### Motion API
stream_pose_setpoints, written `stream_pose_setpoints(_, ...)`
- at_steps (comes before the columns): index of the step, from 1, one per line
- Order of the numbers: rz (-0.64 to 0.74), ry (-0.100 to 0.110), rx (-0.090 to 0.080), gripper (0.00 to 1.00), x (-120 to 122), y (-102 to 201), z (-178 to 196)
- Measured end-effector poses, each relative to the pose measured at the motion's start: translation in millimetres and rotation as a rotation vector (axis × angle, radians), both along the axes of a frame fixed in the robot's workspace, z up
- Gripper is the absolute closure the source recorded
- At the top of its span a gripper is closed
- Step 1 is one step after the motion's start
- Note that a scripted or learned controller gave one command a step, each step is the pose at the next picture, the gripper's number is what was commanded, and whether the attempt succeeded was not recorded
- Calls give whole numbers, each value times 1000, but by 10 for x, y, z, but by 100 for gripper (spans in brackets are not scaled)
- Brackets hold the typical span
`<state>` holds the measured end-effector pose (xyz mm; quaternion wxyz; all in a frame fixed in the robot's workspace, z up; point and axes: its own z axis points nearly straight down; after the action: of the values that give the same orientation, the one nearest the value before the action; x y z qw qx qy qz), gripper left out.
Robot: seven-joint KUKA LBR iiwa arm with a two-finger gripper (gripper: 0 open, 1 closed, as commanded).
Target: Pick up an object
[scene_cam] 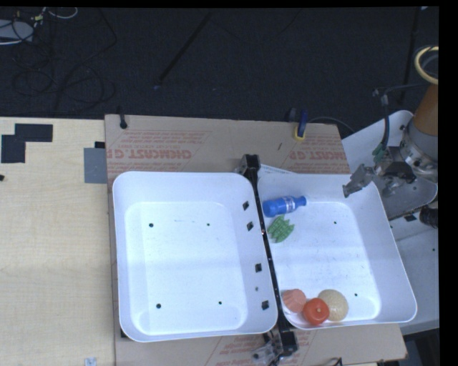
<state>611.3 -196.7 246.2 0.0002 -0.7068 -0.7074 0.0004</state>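
Looking down at a slant, we saw two shallow white bins set side by side on a sheet of printed brown cardboard, which lay on a pale wooden bench. A black clip strip ran along the seam where the bins met.

We saw the left bin holding nothing but a few small dark dots on its floor. The right bin held all the loose objects. A blue bottle with a white band lay on its side near the bin's far left corner, just beside the seam. A small green leafy piece lay just in front of it, close but apart. In the near part of the bin three rounded items clustered together: a pinkish piece nearest the seam, a red tomato-like ball touching it, and a pale beige round object pressed against the ball's right side.

The arm entered from the right, with an orange band above a grey wrist. Its gripper hung over the far right rim of the right bin, well apart from every object. We saw nothing between its tips. The gripper was small and dim against the bin wall, so we could not tell how it was set.

Dark floor with loose cables filled the top of the scene.
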Motion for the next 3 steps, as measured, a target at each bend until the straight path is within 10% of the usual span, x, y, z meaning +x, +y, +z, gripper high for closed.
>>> stream_pose_setpoints(1,-3,6,3,0,-464,-159,-1661)
stream_pose_setpoints(3,-5,-2,0,0,-302,-182,-589)
